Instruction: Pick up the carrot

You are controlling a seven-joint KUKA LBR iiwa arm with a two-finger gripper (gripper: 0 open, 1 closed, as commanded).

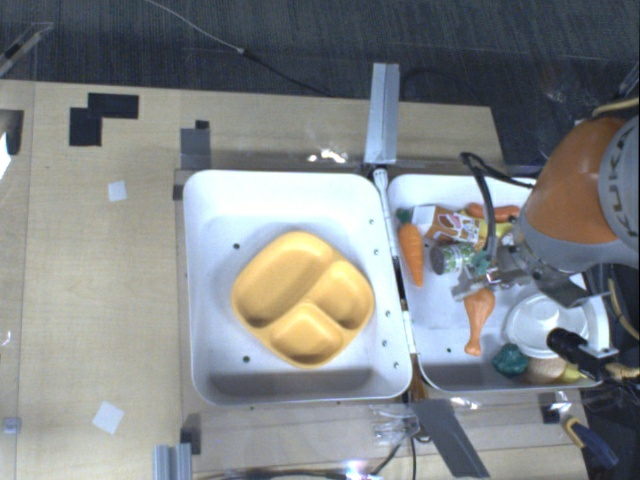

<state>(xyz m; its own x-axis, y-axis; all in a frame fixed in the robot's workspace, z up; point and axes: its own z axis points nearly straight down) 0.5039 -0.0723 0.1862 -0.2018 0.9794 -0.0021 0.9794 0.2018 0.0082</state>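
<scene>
One carrot (pixel 410 252), left of tool (pixel 487 274), apart

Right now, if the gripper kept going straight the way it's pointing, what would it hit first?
The gripper points left and downward into the right bin. Straight on, it would probably meet the orange drumstick-shaped toy just beneath it first, though depth is hard to judge.

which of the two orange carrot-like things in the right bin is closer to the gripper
The lower one, lying right below the gripper; the other carrot, green-topped, lies apart by the bin's left wall.
</scene>
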